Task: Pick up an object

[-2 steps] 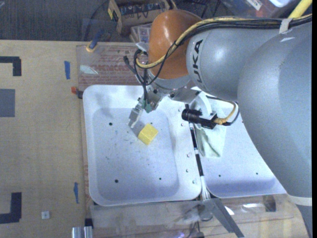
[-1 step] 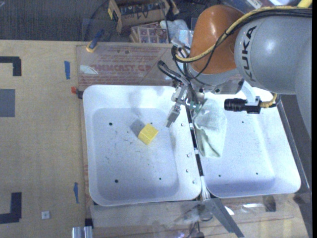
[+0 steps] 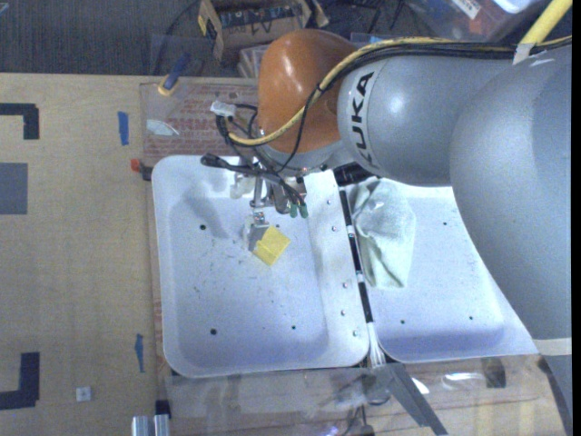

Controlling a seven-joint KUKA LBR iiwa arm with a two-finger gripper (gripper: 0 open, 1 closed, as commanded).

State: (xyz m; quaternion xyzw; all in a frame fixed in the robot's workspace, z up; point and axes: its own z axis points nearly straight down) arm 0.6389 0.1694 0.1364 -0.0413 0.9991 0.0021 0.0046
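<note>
Pincer (image 3: 258, 228) low in left bin (image 3: 182, 334), jaw state indeterminate, yellow block (image 3: 271, 245) touching beside its tip: likely glancing miss, block nudged aside.

1. A small yellow block (image 3: 271, 245) lies in the left white bin (image 3: 209, 325), in its upper middle part, toward the right wall. It looks like a flat-faced cube or sponge piece, turned so its corners point up and down like a diamond. Its upper left corner sits at the gripper (image 3: 256, 232) tip.

2. A crumpled white cloth (image 3: 385, 234) lies in the right white bin (image 3: 454, 325), against its left wall near the top, bunched into a loose heap that trails downward.
</note>
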